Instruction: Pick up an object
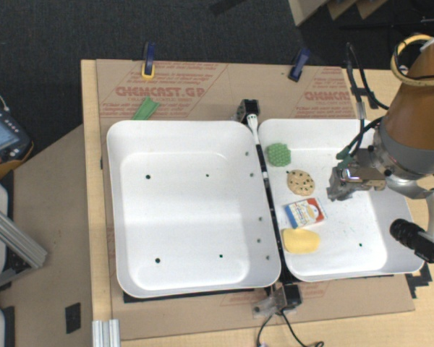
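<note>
In the right bin (362, 255) lie several small objects along its left side: a green round piece (278, 154), a brown speckled cookie (300, 182), a small red, white and blue packet (304, 212) and a yellow lump (301, 241). My gripper (341, 184) hangs over the same bin, just right of the cookie and above the packet. From this angle nothing shows between its fingers. The grey and orange arm (418, 114) comes in from the right.
The left bin (130, 157) stands beside the right one, with a black divider strip (262, 179) between them. A green strip (145, 108) lies on the cardboard behind the left bin. Clamps hold the cardboard's far edge.
</note>
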`<state>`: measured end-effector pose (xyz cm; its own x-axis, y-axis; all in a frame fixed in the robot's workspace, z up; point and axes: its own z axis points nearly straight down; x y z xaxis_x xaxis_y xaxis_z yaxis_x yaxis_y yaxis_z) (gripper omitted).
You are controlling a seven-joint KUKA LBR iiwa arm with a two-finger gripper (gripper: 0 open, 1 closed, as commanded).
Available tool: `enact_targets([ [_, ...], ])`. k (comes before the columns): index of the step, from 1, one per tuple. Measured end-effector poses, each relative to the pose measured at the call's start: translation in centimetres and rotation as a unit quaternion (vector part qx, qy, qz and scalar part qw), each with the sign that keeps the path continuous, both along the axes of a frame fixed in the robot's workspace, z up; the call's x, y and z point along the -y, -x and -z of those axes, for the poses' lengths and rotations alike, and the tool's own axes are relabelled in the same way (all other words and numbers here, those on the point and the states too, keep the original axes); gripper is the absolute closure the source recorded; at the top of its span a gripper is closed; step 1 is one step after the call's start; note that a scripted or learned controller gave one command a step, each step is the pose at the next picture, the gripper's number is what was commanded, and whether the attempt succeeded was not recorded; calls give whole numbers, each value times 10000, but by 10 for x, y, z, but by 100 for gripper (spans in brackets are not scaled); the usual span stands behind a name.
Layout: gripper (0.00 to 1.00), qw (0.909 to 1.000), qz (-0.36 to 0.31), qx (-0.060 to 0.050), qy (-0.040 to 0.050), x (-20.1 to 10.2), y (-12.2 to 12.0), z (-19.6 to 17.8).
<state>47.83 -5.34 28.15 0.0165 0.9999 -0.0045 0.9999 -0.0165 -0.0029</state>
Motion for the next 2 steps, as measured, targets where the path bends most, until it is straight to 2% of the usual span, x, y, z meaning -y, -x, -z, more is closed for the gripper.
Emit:
enact_targets([
  [1, 100, 9999, -117, 54, -28, -78, -2, -76],
  [2, 100, 10000, -88, 30, -21, -75, -2, -83],
])
